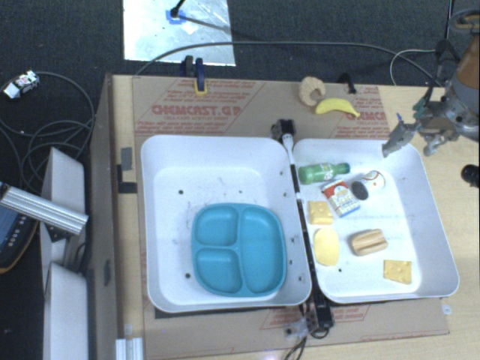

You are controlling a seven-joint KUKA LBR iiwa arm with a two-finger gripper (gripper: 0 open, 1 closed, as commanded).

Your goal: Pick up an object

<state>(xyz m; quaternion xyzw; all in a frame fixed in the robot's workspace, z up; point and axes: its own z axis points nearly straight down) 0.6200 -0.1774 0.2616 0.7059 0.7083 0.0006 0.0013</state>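
My gripper hangs over the far right corner of the right bin, fingers spread apart and nothing between them. Below it in that bin lie a green bottle, a small red and white box, a dark round piece, a yellow cheese wedge, a pale yellow oval, a bread roll and another cheese wedge. All of these lie to the left of and nearer than the gripper.
The left bin holds a blue divided plate. On the cardboard behind the bins lie a banana and a beige ring-shaped thing. Cables run across the floor at the back and left.
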